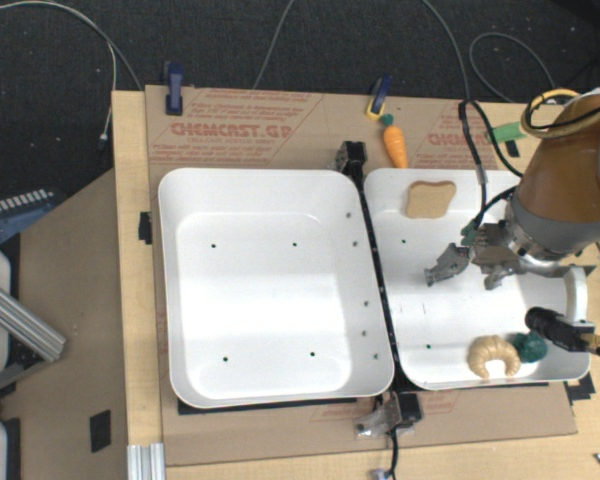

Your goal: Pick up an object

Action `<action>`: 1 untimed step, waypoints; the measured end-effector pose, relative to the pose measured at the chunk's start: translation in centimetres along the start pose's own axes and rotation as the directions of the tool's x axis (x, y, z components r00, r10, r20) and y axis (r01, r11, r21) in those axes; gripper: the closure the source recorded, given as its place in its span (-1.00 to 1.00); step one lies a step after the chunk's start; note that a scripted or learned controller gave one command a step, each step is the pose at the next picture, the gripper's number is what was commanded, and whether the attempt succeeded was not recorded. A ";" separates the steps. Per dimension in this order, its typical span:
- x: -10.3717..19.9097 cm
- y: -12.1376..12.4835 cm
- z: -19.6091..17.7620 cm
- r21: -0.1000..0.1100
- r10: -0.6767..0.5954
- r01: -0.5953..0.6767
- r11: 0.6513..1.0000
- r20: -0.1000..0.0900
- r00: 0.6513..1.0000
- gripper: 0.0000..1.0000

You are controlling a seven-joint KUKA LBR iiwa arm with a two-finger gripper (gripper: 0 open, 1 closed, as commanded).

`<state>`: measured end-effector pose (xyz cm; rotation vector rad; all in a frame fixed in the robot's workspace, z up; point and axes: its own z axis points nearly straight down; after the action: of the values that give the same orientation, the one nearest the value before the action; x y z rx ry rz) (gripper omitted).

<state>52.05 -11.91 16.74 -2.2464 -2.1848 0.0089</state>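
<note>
So the end effector (468, 268) hangs over the middle of the right bin (420, 358), fingers spread apart and released, nothing between them. One finger (442, 267) pokes out toward the left, the other sits closer to the wrist. It's over bare bin floor, so no grasp is on yet.

Candidates for the pick: a slice of toast (429, 200) near the top of the right bin, and a croissant (494, 356) at the bottom edge with a small teal thing (531, 347) right beside it. There's also a toy carrot (395, 146) lying outside the bins on the cardboard-covered table (240, 123), so I'd skip that one.

My take on doing this step well: the croissant looks like the better target since it's chunky and gives the fingers something to close on. The toast seems flat, so fingers would probably just scrape over it. For the croissant I'd centre the gap right over its fat middle, turn the fingers across its narrow width, and come down straight. It's close to the bin wall and the teal piece, so a finger could clip either one.

The left bin (270, 288) has just a few dark dots on its floor.

Hard to tell: the arm body (565, 188) covers the right side of the bin, so anything under it is hidden. The teal thing is partly behind a black part, can't say what it is. How high the fingers sit above the floor isn't readable from this angle.
</note>
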 end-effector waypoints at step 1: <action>-2.6 -0.3 -7.1 -0.016 -0.026 0.026 1.000 0.003 1.000 -1.00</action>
<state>51.71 -14.53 23.81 -2.2273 -2.2238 -0.0053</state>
